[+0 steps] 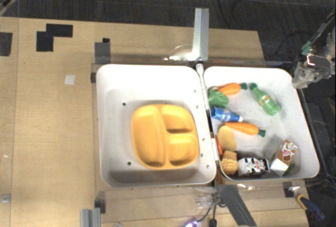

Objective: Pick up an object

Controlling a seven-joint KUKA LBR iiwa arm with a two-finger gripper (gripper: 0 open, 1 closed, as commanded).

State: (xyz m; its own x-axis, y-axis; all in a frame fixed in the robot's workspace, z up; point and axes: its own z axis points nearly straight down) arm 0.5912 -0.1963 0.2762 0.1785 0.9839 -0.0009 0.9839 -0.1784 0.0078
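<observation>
Objects for picking lie crowded in the right bin (294, 115), mostly along its left wall and near edge. Largest of everything is the wooden surface (47, 131), which carries both white bins side by side. The left bin (110, 115) holds a yellow divided tray (164, 135), lying flat near its middle with three compartments facing up.

In the right bin, an orange carrot (242, 128) with a green tip lies across the middle, just above a tan bread-like piece (227, 138). A second, smaller carrot (229, 89) sits near the far left corner, touching a green leafy toy (217, 99). A green bottle (264, 99) lies tilted near the far side, apart from the rest. A blue and white packet (225, 115) rests against the left wall. Along the near edge sit a yellow corn cob (229, 162), a dark and white carton (253, 166) beside it, and a small brown and white carton (284, 156) toward the right corner.

The end effector (310, 69) hangs over the far right corner of the right bin, outside its rim and well apart from the objects; whether its fingers are apart or together cannot be told, and nothing is seen held in it.
</observation>
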